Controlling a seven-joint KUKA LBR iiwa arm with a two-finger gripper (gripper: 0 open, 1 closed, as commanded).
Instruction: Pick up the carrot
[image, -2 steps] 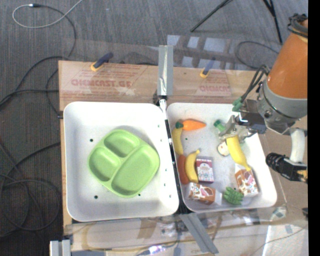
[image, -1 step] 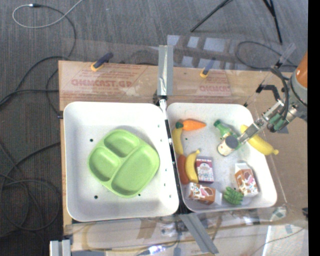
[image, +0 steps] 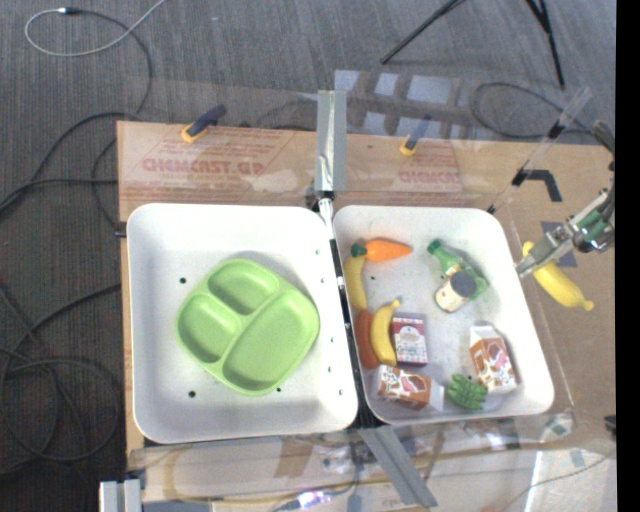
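Note:
The carrot (image: 388, 250) is orange with a green top. It lies flat in the right bin (image: 520, 300) near the far left corner, with the green end pointing left towards the divider. Nothing touches it from above. A yellow banana (image: 355, 285) lies just in front of its green end, along the bin's left wall.
The right bin also holds a green bottle (image: 452, 262), a second banana (image: 383, 330), a juice box (image: 409, 340), two cartons (image: 404, 387) (image: 492, 362) and a green vegetable (image: 466, 392). A green divided plate (image: 250, 325) sits in the left bin (image: 150, 300). Another banana (image: 560, 287) lies outside, to the right.

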